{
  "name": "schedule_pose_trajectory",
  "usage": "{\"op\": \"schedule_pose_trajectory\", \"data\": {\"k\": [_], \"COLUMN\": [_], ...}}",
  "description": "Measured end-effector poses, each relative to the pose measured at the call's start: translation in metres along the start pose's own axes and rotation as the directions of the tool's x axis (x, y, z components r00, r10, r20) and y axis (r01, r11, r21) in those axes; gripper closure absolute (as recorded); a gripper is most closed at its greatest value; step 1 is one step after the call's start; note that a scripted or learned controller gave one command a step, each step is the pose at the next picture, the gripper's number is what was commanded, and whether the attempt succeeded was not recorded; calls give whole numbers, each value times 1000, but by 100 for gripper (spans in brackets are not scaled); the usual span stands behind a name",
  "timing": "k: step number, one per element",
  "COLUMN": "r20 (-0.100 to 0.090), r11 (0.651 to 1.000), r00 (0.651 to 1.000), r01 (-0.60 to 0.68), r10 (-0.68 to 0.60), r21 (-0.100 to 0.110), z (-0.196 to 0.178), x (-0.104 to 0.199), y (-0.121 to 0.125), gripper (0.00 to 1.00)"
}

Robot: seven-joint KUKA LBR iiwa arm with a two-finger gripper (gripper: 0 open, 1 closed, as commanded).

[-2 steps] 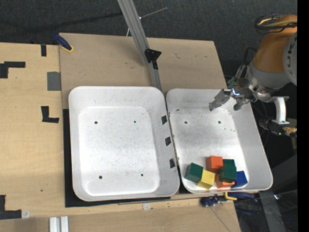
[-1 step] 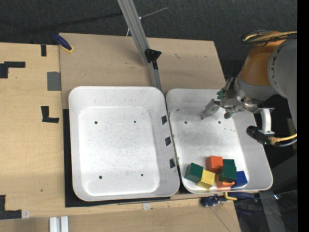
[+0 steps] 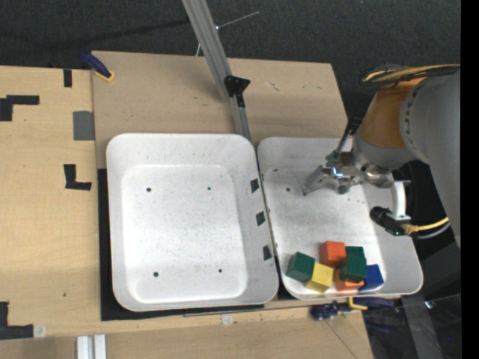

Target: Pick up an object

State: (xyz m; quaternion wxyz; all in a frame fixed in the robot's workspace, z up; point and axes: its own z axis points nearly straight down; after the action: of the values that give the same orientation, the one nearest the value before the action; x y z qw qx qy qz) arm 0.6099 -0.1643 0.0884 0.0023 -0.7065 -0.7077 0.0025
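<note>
Several small blocks lie clustered in the near right corner of the right bin [image 3: 278, 200]: a green block [image 3: 301, 266], a yellow block [image 3: 322, 277], an orange block [image 3: 334, 252], a dark green block [image 3: 355, 262] and a blue block [image 3: 373, 277]. My gripper [image 3: 316, 176] hangs over the upper middle of that bin, well behind the blocks. It is open, its fingers are spread, and nothing is between them. The grey arm with its orange band [image 3: 383, 122] comes in from the right.
The left bin [image 3: 120, 200] sits beside the right one. A slanted metal pole [image 3: 213, 43] runs down to the gap between the bins. Black cables [image 3: 397, 219] hang at the right bin's right rim.
</note>
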Motion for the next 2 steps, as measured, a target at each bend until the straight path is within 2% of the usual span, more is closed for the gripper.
{"op": "schedule_pose_trajectory", "data": {"k": [1,2], "r20": [-1,0], "r11": [1000,1000], "r00": [1000,1000], "r01": [1,1], "r10": [-1,-1], "r21": [-5,-12], "z": [-13,-74], "x": [1,8], "y": [2,1], "gripper": [100,100]}}
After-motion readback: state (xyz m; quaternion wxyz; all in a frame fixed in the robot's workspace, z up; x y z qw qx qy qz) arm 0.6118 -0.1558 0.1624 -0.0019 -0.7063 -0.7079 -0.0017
